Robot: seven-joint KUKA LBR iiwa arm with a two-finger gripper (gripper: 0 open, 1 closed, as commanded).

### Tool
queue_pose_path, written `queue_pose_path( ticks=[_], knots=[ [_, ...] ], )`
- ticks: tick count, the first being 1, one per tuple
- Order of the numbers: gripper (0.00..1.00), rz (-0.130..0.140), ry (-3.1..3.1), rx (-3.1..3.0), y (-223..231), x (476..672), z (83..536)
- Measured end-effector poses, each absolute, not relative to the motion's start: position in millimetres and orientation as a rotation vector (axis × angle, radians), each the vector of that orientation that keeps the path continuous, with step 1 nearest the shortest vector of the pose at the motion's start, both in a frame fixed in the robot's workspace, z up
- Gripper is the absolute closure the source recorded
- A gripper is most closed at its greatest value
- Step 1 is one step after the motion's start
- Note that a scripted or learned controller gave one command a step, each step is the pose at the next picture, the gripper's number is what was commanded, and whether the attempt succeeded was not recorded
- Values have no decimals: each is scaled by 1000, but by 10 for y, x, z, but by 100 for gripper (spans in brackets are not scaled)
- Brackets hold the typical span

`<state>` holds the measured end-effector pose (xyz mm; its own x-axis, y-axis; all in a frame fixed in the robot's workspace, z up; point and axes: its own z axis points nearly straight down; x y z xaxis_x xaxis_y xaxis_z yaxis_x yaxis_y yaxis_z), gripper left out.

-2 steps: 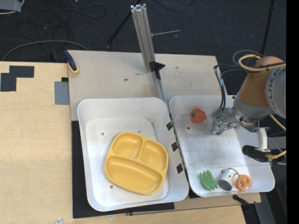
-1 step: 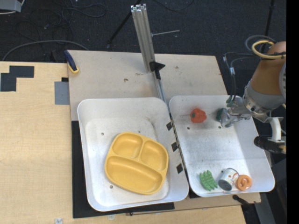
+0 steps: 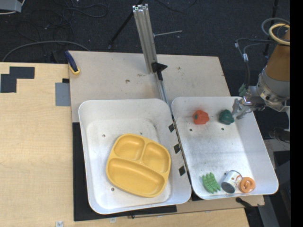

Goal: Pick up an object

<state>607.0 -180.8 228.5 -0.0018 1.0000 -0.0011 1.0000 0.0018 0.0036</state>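
Green toy [image 3: 226, 117] is seen lying near the right bin's [image 3: 265, 174] far right edge, beside a red toy [image 3: 200, 117], with the gripper [image 3: 240, 107] just beside it, jaw state undeterminable.

The two bins [image 3: 94, 122] are white. A yellow plate [image 3: 138, 164] lies in the left bin. In the right bin are a red pepper [image 3: 200, 117], a dark green toy [image 3: 226, 117], a light green toy [image 3: 210, 182], a silver can [image 3: 230, 181] and an orange ring [image 3: 247, 185].
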Motion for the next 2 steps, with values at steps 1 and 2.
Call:
queue_pose_path(
  ticks=[1, 2],
  knots=[
    [100, 1, 2223, 2219, -1816, 6073, 2509],
    [100, -1, 2230, 2218, -1184, 6072, 2485]
  ],
)
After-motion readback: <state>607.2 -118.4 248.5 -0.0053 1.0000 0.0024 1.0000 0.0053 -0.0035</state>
